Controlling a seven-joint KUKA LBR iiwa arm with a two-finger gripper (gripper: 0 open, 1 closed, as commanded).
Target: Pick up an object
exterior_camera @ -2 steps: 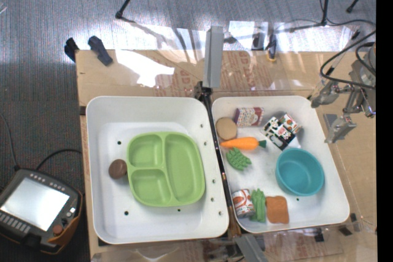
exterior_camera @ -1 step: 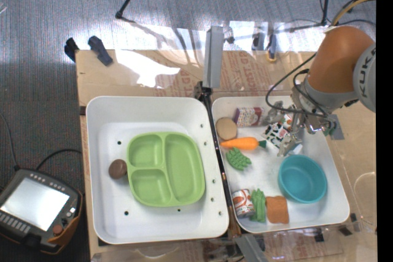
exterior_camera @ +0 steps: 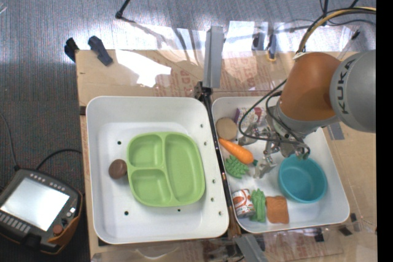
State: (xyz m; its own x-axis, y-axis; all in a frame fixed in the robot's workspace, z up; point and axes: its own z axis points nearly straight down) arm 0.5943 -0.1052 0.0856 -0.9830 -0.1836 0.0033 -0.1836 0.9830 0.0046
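Hovering over the right bin (exterior_camera: 334,190), my gripper (exterior_camera: 268,164) is hanging just right of the toy carrot (exterior_camera: 237,151), which is lying slantwise near that bin's left wall with its green leafy top (exterior_camera: 234,167) pointing toward the near side. I cannot tell how my gripper is set, since the metal parts are blurring together against the white floor, and nothing is visibly sitting in it. Just far of the carrot a pale round potato-like piece (exterior_camera: 226,128) is resting against the left wall. Right of my gripper a teal bowl (exterior_camera: 301,180) is standing upright. Along the near edge a small can (exterior_camera: 243,203), a green item (exterior_camera: 258,205) and an orange block (exterior_camera: 277,210) are lying side by side. In the left bin (exterior_camera: 98,156) a green divided plate (exterior_camera: 166,169) is lying flat, a brown ball (exterior_camera: 118,169) touching its left edge.
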